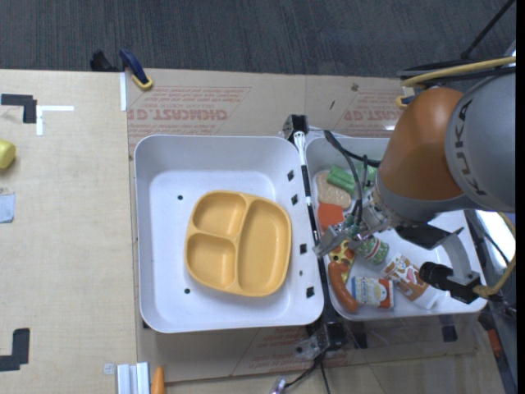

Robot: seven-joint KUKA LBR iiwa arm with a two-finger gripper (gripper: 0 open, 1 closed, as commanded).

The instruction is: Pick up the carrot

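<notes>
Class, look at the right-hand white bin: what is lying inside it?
Inside the right bin lie a jumble of toy foods: an orange carrot-like piece, a green item, a red sausage shape and small packets. The arm covers the bin's middle, hiding whatever lies beneath.

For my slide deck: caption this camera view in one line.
KUKA arm's gripper low over the cluttered right bin, near the carrot; yellow divided plate in left bin.

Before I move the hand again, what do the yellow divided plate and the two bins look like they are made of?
The divided plate looks like moulded plastic, yellow with a matte-to-satin finish: soft rounded ridges, even colour. The left bin and the right bin look like smooth white plastic, possibly thin-walled, with rounded corners and mild sheen.
</notes>
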